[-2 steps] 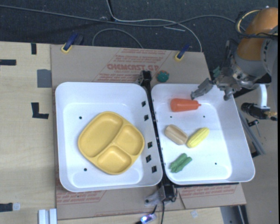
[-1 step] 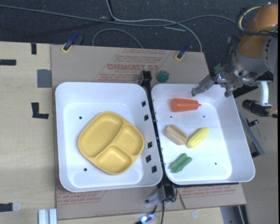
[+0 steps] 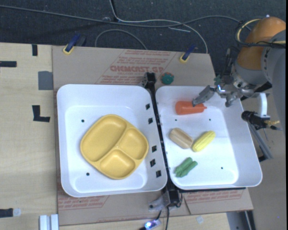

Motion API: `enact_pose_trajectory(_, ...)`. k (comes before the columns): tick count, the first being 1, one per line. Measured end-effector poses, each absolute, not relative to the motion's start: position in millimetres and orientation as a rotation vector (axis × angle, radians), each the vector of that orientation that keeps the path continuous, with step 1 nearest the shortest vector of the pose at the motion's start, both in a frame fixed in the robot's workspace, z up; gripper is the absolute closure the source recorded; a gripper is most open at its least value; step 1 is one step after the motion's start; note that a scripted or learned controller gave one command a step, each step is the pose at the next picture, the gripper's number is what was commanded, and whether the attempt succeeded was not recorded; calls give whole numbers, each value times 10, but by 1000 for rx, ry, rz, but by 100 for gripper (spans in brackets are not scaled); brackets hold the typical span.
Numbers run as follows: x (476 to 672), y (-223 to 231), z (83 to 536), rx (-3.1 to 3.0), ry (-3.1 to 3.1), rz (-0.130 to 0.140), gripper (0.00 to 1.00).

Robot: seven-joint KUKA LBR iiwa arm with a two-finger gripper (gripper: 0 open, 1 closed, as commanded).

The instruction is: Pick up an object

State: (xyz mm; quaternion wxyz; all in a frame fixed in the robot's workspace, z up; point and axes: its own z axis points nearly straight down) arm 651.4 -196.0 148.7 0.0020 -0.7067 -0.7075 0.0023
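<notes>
In the right bin lie an orange carrot (image 3: 189, 108), tan bread roll (image 3: 180, 138), yellow corn (image 3: 203, 141) and green pod (image 3: 185, 167).

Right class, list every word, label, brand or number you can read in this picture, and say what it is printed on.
"CHEMCAST GP": red print on the brown cardboard sheet under the two bins, above the left bin.
Smaller red lines around that print: too blurred to read.
Red print on the cardboard's lower edge, below the bins: too small to read.
The toy foods, yellow plate and arm show no readable text.
</notes>
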Motion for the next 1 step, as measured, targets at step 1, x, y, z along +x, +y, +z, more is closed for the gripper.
enact_pose_trajectory(1,6425,-2010,997,-2214,-2218,10,0)
